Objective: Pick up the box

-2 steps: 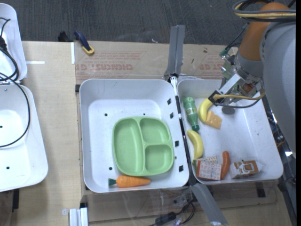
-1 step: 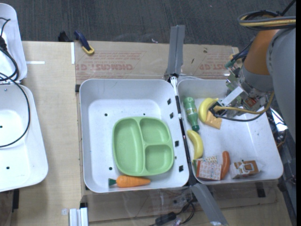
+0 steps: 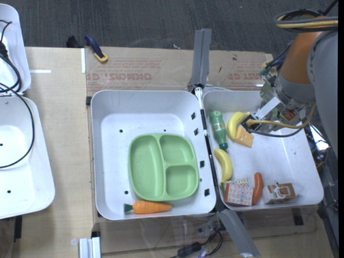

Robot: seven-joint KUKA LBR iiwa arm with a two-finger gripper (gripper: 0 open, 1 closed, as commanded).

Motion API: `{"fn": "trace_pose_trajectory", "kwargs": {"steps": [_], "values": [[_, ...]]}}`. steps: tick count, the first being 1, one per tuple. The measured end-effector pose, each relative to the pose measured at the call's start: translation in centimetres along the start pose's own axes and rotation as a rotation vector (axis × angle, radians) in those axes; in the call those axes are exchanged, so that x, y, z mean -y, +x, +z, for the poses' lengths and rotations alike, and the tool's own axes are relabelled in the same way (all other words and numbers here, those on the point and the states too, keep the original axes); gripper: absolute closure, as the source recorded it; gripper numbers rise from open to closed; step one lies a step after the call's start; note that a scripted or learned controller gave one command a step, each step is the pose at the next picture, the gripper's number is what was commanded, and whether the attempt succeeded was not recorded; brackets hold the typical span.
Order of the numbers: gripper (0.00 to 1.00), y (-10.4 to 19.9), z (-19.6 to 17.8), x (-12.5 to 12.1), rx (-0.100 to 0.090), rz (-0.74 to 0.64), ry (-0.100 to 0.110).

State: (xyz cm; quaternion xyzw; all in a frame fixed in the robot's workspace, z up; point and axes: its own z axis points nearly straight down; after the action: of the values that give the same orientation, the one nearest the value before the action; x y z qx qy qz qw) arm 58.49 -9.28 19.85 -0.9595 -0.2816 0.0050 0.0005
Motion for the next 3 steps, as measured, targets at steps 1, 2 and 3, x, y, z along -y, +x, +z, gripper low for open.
{"fn": "trace_pose_trajectory", "kwargs": {"steps": [1,2,3], "values": [[1.0,-6.09,10.07,-7.83,-0.005,-0.13,-0.001],[0.0,-6.0,9.99,-7.83,-0.006,-0.13,-0.002],[1.0,-6.1,9.13,-7.86,-0.004,-0.129,0.0]]}}
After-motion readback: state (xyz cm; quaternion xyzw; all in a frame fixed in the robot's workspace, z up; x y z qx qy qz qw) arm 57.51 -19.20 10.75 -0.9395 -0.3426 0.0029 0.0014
